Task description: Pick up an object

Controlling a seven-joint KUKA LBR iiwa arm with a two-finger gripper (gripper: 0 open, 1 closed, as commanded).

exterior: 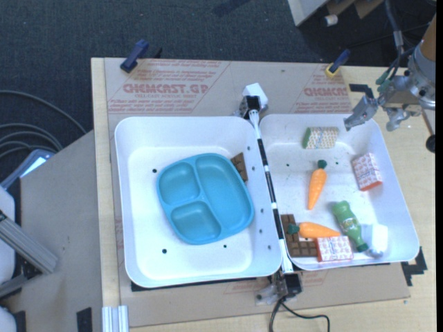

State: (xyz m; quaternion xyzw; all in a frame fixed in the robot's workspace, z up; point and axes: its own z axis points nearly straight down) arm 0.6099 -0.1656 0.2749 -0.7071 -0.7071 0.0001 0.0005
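Grey hand (377,113) open above right bin (397,185), carrots (316,185) inside

The gripper (377,113) is grey metal, with two slim, angular fingers (358,114) that look silvery and slightly blurred. Above them sits a blocky grey body with a greenish patch on one side. Higher up the wrist (423,64) widens into a pale grey cylinder, and an orange band (431,41) shows above it. A thin dark cable (393,19) runs up beside the arm.
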